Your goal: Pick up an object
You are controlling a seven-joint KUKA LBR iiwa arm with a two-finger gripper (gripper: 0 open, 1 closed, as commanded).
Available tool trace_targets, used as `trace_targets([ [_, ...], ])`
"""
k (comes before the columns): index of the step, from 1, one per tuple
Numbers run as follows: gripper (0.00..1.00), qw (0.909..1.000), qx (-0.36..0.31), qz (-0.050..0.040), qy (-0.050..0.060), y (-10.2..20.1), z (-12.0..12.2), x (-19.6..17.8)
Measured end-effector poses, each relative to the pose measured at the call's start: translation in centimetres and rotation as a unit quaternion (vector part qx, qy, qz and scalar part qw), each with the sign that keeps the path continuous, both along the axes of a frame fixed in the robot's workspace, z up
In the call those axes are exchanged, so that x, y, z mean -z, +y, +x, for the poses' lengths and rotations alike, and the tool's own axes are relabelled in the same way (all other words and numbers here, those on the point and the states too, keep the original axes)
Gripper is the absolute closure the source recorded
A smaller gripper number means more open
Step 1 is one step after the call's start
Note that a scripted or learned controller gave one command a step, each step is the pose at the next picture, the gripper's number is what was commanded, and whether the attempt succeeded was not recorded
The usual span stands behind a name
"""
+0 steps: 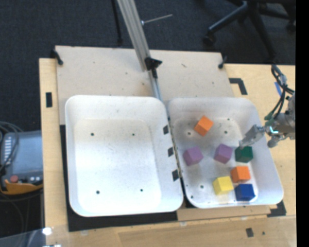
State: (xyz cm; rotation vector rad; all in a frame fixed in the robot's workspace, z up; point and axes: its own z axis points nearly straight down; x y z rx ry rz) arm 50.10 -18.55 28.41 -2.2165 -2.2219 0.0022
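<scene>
Several small blocks lie in the right bin: an orange block toward the back, two purple blocks in the middle, a green block, a second orange block, a yellow block and a blue block at the front. My gripper hangs over the bin's right side, just above and right of the green block. It stands open, and nothing is between its fingers.
The left bin sits beside the right one, with a shared rim between them. A slanted aluminium pole rises from behind the bins. Cables hang by the arm at the right.
</scene>
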Motion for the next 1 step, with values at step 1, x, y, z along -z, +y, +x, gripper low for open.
trace_targets([
  [1,0.0,1.0,0.0,-0.0007,-0.002,0.0,0.07,-0.21],
])
